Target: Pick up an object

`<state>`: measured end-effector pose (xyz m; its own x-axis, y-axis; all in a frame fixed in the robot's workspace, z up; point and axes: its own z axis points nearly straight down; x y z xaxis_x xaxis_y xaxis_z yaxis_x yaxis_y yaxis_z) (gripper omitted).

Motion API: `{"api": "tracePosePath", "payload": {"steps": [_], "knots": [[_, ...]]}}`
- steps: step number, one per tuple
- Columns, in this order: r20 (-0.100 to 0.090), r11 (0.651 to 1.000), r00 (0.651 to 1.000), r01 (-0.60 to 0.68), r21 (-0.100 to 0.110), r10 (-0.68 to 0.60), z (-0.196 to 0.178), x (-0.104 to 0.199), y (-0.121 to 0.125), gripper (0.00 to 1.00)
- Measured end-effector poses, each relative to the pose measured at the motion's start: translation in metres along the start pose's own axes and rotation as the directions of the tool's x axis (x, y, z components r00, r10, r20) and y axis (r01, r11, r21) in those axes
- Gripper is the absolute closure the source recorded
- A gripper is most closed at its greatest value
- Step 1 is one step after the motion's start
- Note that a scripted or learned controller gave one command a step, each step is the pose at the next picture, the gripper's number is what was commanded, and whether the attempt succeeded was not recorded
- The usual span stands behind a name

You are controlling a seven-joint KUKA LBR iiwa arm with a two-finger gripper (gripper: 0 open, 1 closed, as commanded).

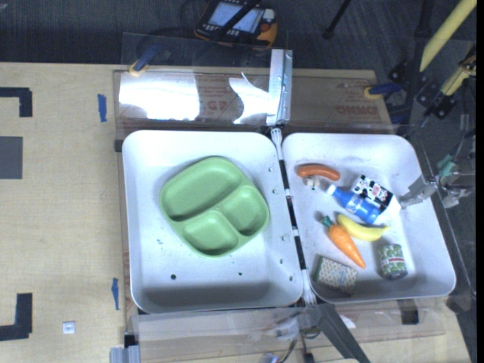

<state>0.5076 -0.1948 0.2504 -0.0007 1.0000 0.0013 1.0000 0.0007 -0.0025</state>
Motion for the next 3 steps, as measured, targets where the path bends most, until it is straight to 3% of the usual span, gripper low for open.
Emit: {"api": "tracePosePath", "payload": {"steps": [1,2,3], "knots": [[0.010,0.995,0.995,0.102,-0.024,-0.102,0.131,0.039,0.056,0.00],[0.014,0.992,0.993,0.119,-0.040,-0.119,0.143,0.015,0.096,0.00],[0.027,0.991,0.993,0.118,-0.056,-0.116,0.126,0.011,0.100,1.00]]}}
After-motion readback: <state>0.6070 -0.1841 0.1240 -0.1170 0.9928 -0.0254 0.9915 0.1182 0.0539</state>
